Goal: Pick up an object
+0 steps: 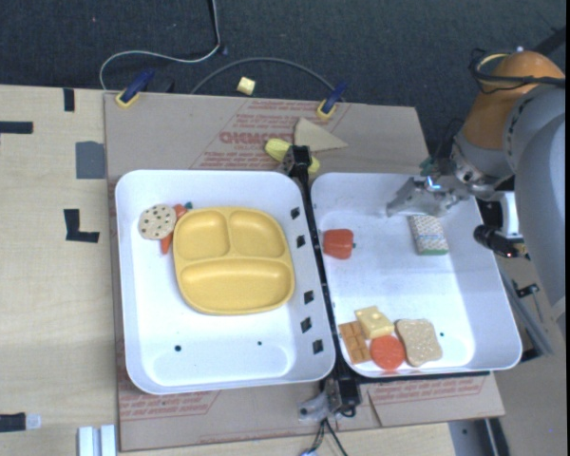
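Toward the upper right of the frame, inside the right bin (456, 297), the gripper (416, 196) hung low with its jaws spread and nothing between them. The nearest object — a small pale green-topped block (428, 235) — lay just below and slightly right of the jaws, its long axis running roughly up-and-down the picture. A red piece (338, 243) sat farther left near the divider; a short drop toward the block looked like the likelier move.
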`<state>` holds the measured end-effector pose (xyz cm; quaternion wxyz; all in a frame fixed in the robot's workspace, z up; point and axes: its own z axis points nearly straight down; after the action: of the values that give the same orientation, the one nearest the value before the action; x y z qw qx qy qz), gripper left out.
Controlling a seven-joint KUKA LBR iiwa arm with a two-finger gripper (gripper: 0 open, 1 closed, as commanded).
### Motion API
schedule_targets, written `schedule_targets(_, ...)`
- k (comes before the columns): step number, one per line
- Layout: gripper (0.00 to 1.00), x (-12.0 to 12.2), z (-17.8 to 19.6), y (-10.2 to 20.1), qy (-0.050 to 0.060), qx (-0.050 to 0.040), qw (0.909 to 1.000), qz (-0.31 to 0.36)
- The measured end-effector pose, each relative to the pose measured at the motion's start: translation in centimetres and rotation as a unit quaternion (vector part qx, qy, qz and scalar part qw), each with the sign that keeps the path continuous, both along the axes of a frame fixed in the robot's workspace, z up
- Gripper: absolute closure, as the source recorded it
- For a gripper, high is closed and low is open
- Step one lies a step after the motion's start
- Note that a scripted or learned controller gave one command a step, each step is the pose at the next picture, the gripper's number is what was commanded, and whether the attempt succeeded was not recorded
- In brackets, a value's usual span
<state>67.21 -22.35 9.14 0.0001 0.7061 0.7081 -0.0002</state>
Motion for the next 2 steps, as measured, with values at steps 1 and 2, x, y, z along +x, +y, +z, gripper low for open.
schedule_targets(1,0.0,-3.4,0.4,5.1,-0.012,-0.0068,0.9999,0.0)
schedule_targets(2,0.0,-8.1,4.4,1.7,0.0,-0.0012,1.0,-0.003)
